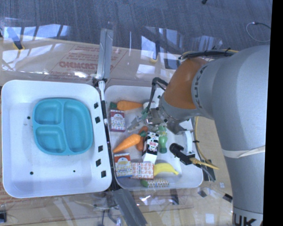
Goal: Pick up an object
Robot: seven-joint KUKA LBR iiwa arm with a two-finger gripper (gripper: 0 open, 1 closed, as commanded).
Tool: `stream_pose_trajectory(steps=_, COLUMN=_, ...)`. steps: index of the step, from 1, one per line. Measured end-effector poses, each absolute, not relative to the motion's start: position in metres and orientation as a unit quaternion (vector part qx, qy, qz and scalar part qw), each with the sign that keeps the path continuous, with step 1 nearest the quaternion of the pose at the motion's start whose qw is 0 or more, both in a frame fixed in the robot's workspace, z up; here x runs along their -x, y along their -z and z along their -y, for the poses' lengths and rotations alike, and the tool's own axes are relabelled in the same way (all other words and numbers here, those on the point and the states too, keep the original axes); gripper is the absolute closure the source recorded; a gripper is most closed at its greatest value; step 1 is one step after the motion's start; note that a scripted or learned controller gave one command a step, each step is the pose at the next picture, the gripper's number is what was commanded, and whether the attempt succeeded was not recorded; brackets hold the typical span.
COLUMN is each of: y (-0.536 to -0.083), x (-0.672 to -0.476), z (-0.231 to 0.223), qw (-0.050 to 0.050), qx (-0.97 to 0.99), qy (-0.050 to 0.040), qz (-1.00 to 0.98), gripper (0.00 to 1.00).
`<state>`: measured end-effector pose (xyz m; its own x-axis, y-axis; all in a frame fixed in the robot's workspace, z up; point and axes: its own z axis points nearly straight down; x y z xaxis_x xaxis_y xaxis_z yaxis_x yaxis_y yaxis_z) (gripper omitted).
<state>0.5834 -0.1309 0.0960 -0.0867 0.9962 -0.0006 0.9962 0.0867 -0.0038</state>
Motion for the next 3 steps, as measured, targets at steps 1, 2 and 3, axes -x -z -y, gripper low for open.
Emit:
stream_pose_trajectory(steps=1, y=-0.105, x=-0.583, z=0.131, qw=0.001, qx=0.675, qy=-0.0023, qz=0.738, gripper=1.00)
stream_pose_trajectory(steps=2, y=-0.114, x=-0.583, z=0.131, qw=0.001, qx=0.673, qy=-0.0033, qz=0.740, gripper=1.00)
stream_pose_trajectory(steps=3, y=-0.260, x=-0.577, z=0.024, qw=0.000, qx=0.747, qy=-0.0006, qz=0.664, gripper=1.00)
